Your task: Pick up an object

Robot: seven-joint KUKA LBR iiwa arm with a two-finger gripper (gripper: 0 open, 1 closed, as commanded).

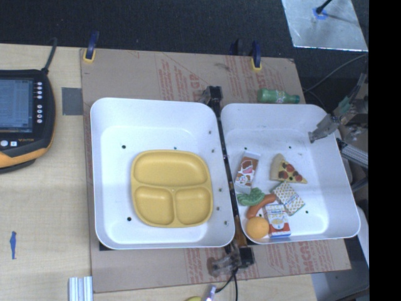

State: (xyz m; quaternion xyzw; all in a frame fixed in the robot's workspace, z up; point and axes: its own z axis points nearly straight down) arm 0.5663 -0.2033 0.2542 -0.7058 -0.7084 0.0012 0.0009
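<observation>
The right bin (326, 221) holds several toy foods. A pizza slice (287, 170) lies near its middle, and a small red-and-white carton (247, 171) sits to the slice's left. Below them lie a green leafy piece (250, 198), an orange carrot-like piece (264, 204), a patterned cracker box (289, 198), a blue-and-white carton (277, 221) and an orange (257, 228), all close together. My gripper (327, 129) is a grey shape at the bin's upper right rim, apart from every item, with nothing seen in it.
A yellow divided plate (170, 188) fills the middle of the left bin (106, 124). A green bottle (277, 96) lies on the cardboard behind the right bin. A control tablet (22, 115) rests on the bench at far left.
</observation>
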